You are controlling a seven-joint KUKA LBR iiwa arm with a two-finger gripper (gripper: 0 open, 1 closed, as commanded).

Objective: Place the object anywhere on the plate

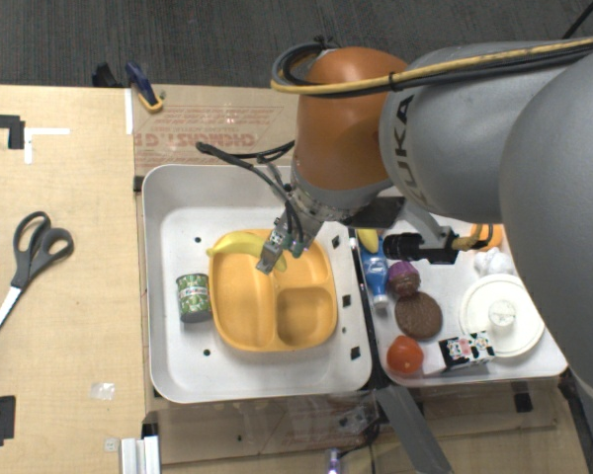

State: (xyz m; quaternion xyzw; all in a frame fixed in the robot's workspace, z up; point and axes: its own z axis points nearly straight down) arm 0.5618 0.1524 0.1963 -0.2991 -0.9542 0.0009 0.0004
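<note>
The fingers (278, 249) of the grey arm hang above the back-left rim of the yellow two-compartment plastic plate (274, 304) in the left white bin (168, 363); whether they are open or closed cannot be told. A yellow banana (235, 244) lies against the plate's back edge, just beside the fingers. A small green-labelled can (193, 296) stands left of the plate.

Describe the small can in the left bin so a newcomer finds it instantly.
Start at the left white bin, which holds a yellow divided plate. Just left of that plate lies the small can. Its green label marks it out; the yellow banana sits at the plate's upper edge.
</note>
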